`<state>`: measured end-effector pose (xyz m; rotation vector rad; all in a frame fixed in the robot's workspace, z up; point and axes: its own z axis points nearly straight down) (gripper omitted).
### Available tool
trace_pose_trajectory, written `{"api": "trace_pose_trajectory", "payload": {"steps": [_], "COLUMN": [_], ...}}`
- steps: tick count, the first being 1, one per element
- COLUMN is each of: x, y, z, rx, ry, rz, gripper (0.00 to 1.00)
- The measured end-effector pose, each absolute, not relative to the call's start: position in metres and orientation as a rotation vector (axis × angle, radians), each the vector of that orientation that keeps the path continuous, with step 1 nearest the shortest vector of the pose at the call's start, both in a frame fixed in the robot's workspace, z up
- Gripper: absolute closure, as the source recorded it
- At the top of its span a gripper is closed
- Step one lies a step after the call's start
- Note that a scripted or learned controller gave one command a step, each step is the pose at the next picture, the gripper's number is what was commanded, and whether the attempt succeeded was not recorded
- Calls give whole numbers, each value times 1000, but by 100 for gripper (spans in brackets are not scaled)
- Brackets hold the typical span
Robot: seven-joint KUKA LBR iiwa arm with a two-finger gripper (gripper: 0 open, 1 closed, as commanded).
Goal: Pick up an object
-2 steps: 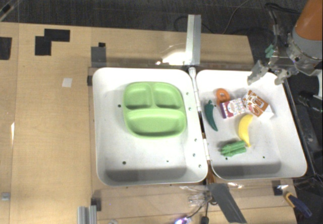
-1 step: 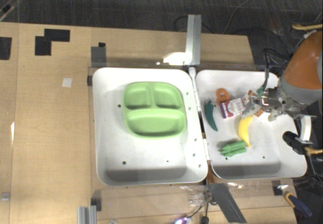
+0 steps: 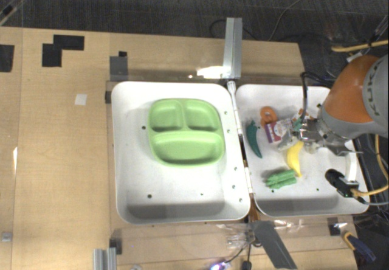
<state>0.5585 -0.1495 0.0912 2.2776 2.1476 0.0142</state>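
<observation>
Hovering in the right bin [image 3: 316, 202], the gripper [image 3: 302, 132] sits just above the yellow banana [image 3: 294, 158]; its finger state cannot be told.

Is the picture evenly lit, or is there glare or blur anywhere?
Camera view: a bright glare patch sits behind the left bin; soft shadow lies along that bin's near wall; the gripper and small items in the right bin look blurry.

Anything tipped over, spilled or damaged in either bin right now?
Nothing stands out. The green divided plate lies flat in the left bin. In the right bin, the banana, green pepper and green block lie loose and apart, with the gripper low over them.
</observation>
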Motion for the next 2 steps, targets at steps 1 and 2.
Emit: {"api": "trace_pose_trajectory", "payload": {"steps": [1, 2], "x": [561, 572], "y": [-148, -106], "z": [104, 226], "rx": [2275, 2180], "ry": [2146, 2255], "rz": [22, 6], "gripper": [100, 100]}}
